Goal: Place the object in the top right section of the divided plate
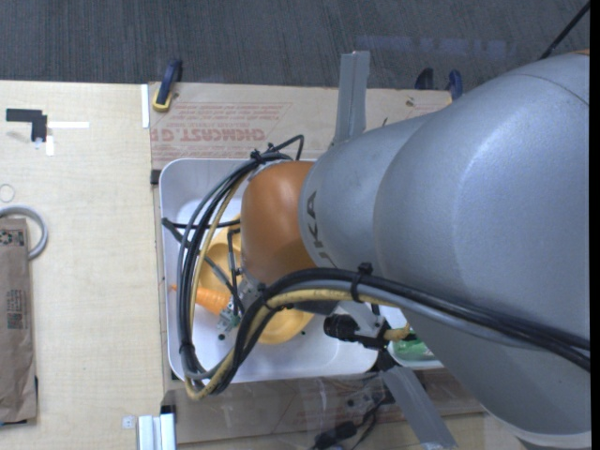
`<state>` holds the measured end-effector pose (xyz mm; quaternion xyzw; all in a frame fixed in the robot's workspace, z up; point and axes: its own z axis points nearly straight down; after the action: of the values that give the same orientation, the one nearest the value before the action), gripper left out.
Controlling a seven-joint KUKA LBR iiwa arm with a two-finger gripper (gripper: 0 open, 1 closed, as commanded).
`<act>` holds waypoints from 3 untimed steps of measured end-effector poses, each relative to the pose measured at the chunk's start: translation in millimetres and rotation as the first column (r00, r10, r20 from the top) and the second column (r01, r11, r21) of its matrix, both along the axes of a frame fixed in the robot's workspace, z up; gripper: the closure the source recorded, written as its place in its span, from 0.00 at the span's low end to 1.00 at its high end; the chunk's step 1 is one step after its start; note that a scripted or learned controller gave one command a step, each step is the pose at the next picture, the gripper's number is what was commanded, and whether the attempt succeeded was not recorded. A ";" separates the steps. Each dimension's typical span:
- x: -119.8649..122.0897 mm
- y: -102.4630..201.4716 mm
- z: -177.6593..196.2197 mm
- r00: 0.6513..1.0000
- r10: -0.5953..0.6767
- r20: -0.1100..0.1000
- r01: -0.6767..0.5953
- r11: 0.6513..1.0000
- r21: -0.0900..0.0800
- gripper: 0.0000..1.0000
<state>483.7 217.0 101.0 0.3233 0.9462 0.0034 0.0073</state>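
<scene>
- Reaching in from the right, the grey arm [469,223] bulks over most of the white bin [167,251], its smooth matte casing rounded like a barrel.
- The orange band [272,228] sits glossy and domed above the wrist, pointing down into the bin near its left wall.
- Black cables [211,204] loop out from the wrist in thin curved bundles, and a thicker yellowish braided hose [281,298] runs along the arm's lower side toward the bin's front edge.
- The gripper is hidden under the wrist and band, so I cannot tell how its fingers stand or whether they hold anything.
- A yellow divided plate [281,326] shows as a curved, smooth rim beneath the wrist, towards the bin's front-left part; its sections are covered.
- An orange object [211,298], small and rounded, lies just beside the plate's left rim; whether it is on the plate is unclear.
- A green-and-white item [411,350] peeks out at the bin's front edge under the arm.
- A brown paper bag [17,317] lies flat at the bench's left edge on pale wood.
</scene>
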 end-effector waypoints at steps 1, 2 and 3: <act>-4.5 -0.3 -6.2 1.000 0.003 -0.013 -0.003 1.000 -0.005 0.00; 0.5 -8.5 -9.7 0.997 -0.079 -0.016 0.079 0.997 -0.003 0.00; -0.9 -14.1 -7.2 0.996 -0.087 -0.022 0.087 0.996 -0.014 1.00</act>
<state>482.8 202.9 93.8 0.3641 0.9313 -0.0068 -0.0013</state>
